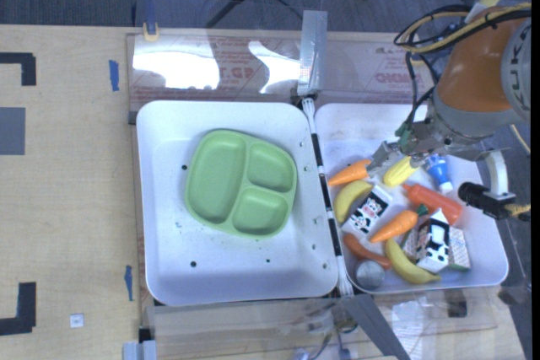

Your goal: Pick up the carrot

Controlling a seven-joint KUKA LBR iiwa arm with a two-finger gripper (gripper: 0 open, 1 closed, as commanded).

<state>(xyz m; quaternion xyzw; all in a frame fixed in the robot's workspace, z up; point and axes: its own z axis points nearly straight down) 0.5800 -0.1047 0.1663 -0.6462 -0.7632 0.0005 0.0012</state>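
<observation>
Several orange carrots lie in the right bin (498,265). One carrot (348,174) rests at the bin's left wall. A second carrot (393,225) lies in the middle of the pile, and a redder one (434,200) sits to its right. My gripper (395,152) hangs low over the upper middle of this bin, just above and right of the first carrot. It is close to a small yellow piece (398,171). Nothing is visibly held. The grey arm with its orange band (481,80) reaches in from the upper right.
A green divided plate (240,181) lies in the left bin (160,265). Around the carrots are two bananas (346,200) (405,261), two cow-patterned cartons (369,213) (434,244), a blue-and-white bottle (439,173) and a grey lump (369,272). A raised divider (319,181) separates the bins.
</observation>
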